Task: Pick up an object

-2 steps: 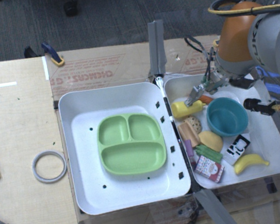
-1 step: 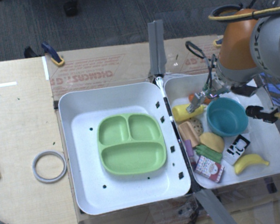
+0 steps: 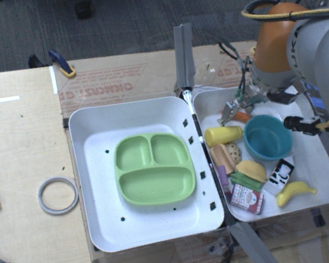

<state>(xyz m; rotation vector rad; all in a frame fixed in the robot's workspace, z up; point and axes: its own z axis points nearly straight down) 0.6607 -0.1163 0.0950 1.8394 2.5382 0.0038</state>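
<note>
The gripper (image 3: 233,111) hung low over the back left part of the right bin (image 3: 328,192), reaching in from the grey arm with its orange band (image 3: 275,44); its metal fingers were small and cluttered with cables, so whether they were spread or closed could not be told, and nothing could be seen between them. Just beside the fingertips lay a small orange object (image 3: 243,116), partly hidden, and in front of it a yellow cylinder-shaped toy (image 3: 222,134) lay on its side near the bin's left wall. A teal bowl (image 3: 267,137) stood upright in the middle of that bin, touching or nearly touching the orange piece. Before the bowl lay a crowded heap: a speckled cookie-like piece (image 3: 235,153), a tan block (image 3: 222,158), a yellow and green sandwich-like toy (image 3: 249,174), a red and white packet (image 3: 247,199), a black and white item (image 3: 280,174) and a yellow banana (image 3: 295,191) toward the front right corner. The left bin (image 3: 93,187) held a green divided plate (image 3: 155,168), lying flat in its centre. On the wooden bench (image 3: 21,155), well apart from both bins, lay a grey ring (image 3: 58,194)
</note>
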